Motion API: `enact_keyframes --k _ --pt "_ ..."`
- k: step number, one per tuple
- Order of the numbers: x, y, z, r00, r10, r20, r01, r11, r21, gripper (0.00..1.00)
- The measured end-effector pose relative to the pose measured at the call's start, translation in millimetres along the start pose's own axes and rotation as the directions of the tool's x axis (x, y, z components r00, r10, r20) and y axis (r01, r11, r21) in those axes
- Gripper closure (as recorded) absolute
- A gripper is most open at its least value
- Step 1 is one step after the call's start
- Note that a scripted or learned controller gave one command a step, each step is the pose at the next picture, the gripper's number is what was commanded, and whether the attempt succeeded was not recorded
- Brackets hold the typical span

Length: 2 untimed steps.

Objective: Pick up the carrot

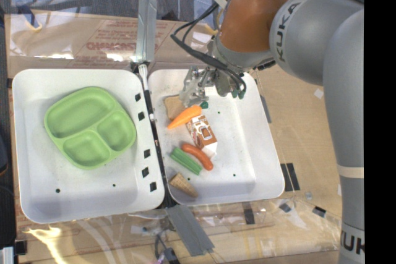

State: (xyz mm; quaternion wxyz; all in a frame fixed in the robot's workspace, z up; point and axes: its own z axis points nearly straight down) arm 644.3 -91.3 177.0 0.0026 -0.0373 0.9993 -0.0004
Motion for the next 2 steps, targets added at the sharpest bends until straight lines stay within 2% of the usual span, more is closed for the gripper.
enact_keyframes --k 1,2 --pt "-18 37 -130 0.983 0.186 0.008 -0.186 0.983 -0.001 1.0" --pt "-6 53 -147 0.899 0.438 -0.001 -0.438 0.899 0.001 1.0"
